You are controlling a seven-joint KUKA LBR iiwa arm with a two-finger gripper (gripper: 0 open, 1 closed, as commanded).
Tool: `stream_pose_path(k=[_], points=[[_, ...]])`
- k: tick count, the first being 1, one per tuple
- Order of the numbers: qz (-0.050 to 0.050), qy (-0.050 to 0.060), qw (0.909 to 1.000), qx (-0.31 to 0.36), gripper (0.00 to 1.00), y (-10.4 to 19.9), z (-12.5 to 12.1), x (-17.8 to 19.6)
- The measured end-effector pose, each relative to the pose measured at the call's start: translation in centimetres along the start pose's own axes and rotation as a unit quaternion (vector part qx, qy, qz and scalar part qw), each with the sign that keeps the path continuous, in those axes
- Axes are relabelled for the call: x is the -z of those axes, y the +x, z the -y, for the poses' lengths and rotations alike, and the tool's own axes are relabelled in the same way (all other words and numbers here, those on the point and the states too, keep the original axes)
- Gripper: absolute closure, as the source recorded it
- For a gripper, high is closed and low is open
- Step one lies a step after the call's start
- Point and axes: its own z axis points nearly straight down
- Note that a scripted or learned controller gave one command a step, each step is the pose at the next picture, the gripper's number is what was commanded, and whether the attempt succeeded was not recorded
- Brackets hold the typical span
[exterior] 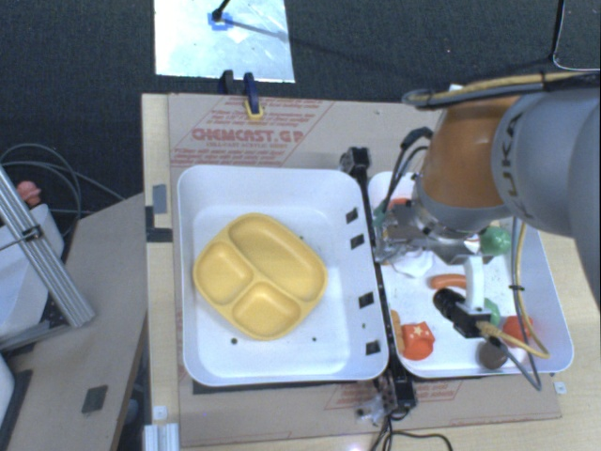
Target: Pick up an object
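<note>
- Here I see the gripper (406,242) low in the right bin (554,332); its grip state I cannot tell.
- Left of it: yellow 3-compartment plate (260,274).
- Below it: orange block (416,337).

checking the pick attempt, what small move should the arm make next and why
Probably lower a little further into the right bin. The arm hangs over that bin's clutter, including an orange block and a brown ball, while the left bin holds just a yellow tray.
</note>
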Motion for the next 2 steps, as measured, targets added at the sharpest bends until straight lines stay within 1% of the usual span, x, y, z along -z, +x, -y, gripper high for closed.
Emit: stream_pose_path(k=[1, 2], points=[[-0.001, 0.0, 1.0, 0.001, 0.0, 0.2, 0.1, 0.2], [0.002, 0.001, 1.0, -0.004, 0.0, -11.3, -2.5, -5.8]])
